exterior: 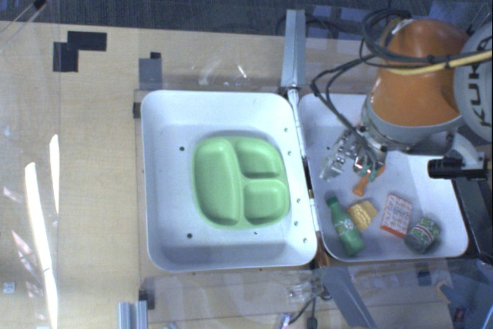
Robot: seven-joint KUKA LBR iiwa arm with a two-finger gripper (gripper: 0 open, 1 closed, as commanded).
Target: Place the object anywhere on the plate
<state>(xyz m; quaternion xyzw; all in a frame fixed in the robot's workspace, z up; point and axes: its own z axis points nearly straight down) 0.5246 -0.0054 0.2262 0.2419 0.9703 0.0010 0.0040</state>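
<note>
A green plate (240,181) with three compartments is lying in the middle of the left white bin (166,243), with bare white floor showing all round it up to the bin's raised walls. The right white bin (454,243) is sitting just beside it, the two rims meeting along a metal divider (293,50) running up the centre of the frame.

The gripper (348,159) is hanging over the upper left part of the right bin, its grey and orange arm (420,81) filling the upper right of the frame. Whether its fingers are spread or pressed together cannot be told; the metal parts are blurring together there. A small orange object (363,182), perhaps a carrot, is lying just below the gripper.

Along the lower part of the right bin, a green bottle (344,226), a yellow corn cob (362,213), a patterned card box (397,214) and a dark round can (423,234) are crowding close together. The tan desk (92,166) is stretching open to the left.
</note>
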